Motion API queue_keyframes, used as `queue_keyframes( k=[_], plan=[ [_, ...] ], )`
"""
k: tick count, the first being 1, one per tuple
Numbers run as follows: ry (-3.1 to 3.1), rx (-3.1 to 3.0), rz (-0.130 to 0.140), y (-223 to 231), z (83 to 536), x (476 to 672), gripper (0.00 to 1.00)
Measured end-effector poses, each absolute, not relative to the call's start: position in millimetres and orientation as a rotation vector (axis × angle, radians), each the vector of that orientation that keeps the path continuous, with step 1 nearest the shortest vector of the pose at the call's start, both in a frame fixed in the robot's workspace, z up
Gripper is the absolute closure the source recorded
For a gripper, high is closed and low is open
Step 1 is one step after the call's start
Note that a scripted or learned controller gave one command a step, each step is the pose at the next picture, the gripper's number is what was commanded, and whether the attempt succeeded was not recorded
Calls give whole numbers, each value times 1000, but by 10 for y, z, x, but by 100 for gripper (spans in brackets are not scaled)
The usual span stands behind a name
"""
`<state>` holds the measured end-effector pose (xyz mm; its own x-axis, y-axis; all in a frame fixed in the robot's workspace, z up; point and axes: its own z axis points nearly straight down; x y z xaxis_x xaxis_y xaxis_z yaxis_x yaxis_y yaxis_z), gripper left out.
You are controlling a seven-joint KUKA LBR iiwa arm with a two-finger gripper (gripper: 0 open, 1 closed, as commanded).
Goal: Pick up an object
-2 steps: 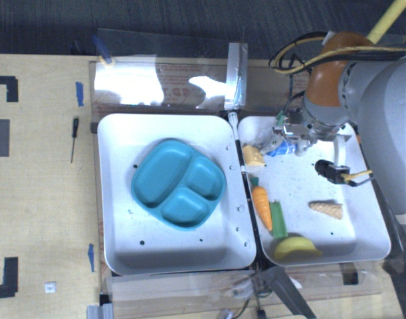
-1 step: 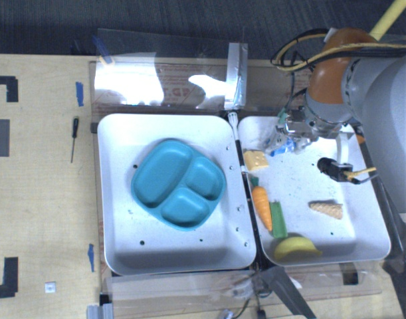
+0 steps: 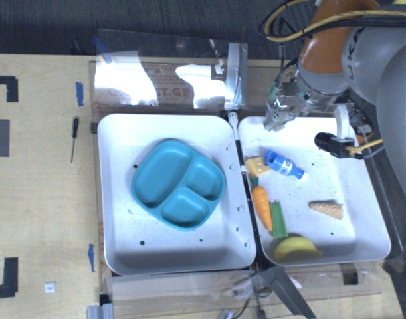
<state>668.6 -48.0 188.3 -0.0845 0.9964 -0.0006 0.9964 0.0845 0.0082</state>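
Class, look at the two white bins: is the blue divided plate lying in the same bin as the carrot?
No. The plate lies in the left bin, while the carrot lies in the right bin.

Colour rundown: both bins are plain white, the left bin (image 3: pixel 116 145) and the right bin (image 3: pixel 369 218), with a few dark dots on the floors. The divided tray (image 3: pixel 179 183) is solid turquoise-blue, no pattern. The little bottle (image 3: pixel 283 164) is bright blue with a white band and pale cap. The carrot (image 3: pixel 261 206) is orange, with a dark green stick (image 3: pixel 278 219) right beside it. The banana-ish thing (image 3: pixel 295 247) is yellow going greenish. The wedge (image 3: pixel 327 209) is tan and speckled. The worktop (image 3: pixel 36 198) is pale wood-beige with black corner marks and bits of blue tape. The arm (image 3: pixel 375 52) is grey with an orange band, and the cables are yellow and black.
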Motion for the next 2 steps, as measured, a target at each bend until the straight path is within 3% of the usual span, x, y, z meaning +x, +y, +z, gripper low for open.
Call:
queue_keyframes(
  k=[1, 2],
  plan=[
    [2311, 2127, -1, -496, 1840, 6667, 0],
    [2042, 2384, 2, -82, 2034, 6675, 0]
  ],
)
